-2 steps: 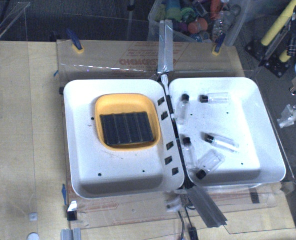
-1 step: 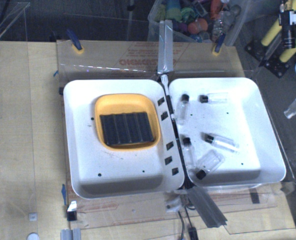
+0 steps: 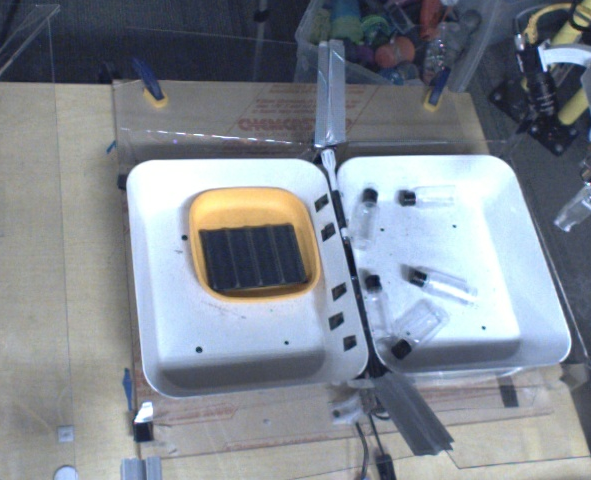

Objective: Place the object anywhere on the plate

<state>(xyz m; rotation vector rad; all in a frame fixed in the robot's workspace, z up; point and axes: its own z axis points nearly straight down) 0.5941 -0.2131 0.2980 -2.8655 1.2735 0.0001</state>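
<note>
Tan bench, two white bins, a dark block on the yellow plate.

Wooden bench (image 3: 45, 268) carries the left bin (image 3: 155, 298) and the right bin (image 3: 515, 268), which touch along a raised middle wall (image 3: 337, 258) marked with black squares. The yellow plate (image 3: 201, 218) sits near the middle of the left bin, and a dark ribbed block (image 3: 253, 256) lies flat on it, covering most of its floor and reaching close to the plate's near rim. How the gripper's jaws stand cannot be told. White floor lies open all round the plate, widest toward the bin's near edge and left wall. In the right bin several clear vials with black caps (image 3: 437, 284) lie scattered, mostly toward the middle wall, with bare floor toward its right wall. A tub of coloured toys (image 3: 395, 13) stands beyond the bins.
</note>
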